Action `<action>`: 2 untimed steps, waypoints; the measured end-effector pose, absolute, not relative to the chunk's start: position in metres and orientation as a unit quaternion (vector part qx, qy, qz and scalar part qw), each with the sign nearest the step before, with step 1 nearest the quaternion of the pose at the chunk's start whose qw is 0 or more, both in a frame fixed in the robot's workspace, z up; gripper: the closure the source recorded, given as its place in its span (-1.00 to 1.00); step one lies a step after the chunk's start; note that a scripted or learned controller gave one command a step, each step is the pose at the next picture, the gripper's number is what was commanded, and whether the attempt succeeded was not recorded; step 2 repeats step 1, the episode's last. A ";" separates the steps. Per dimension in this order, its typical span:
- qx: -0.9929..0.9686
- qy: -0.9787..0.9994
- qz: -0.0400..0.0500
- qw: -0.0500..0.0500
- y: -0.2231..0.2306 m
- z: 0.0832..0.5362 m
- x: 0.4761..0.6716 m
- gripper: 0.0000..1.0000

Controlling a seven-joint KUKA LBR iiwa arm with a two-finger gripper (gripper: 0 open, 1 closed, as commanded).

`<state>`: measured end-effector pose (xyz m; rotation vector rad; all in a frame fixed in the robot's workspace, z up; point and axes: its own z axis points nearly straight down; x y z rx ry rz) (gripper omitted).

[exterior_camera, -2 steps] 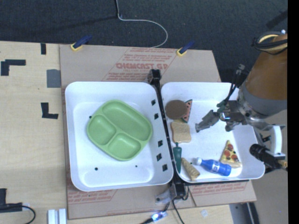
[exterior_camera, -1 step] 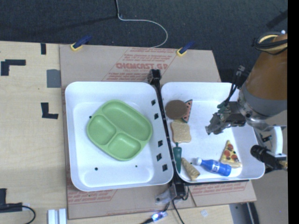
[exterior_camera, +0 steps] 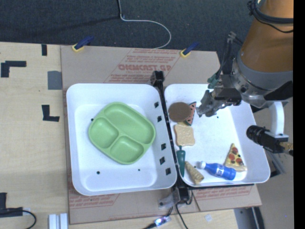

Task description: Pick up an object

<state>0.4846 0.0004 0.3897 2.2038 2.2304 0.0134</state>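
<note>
— Starting at the left?
— Left bin (exterior_camera: 76, 128), holding a green divided plate (exterior_camera: 122, 132), flat, near the middle.
— And past the divider?
— Right bin (exterior_camera: 252, 142). Along its left wall, a brown round disc (exterior_camera: 178, 111) touching a small reddish wedge (exterior_camera: 191, 113); just below, a slice of toast (exterior_camera: 185, 135); lower still, a green-handled tool (exterior_camera: 181, 162) beside a tan piece (exterior_camera: 194, 172).
— Further right?
— Blue bottle (exterior_camera: 218, 170) lying near the front edge, pizza slice (exterior_camera: 235, 157) just beside it.
— Gripper?
— Gripper (exterior_camera: 206, 109) poised over the upper part of the right bin, close to the wedge, nothing visibly between the fingers. Open or closed: cannot tell.
</note>
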 end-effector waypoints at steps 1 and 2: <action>0.704 0.710 0.000 -0.001 0.064 0.393 0.484 1.00; 0.704 0.710 0.000 -0.001 0.064 0.393 0.484 1.00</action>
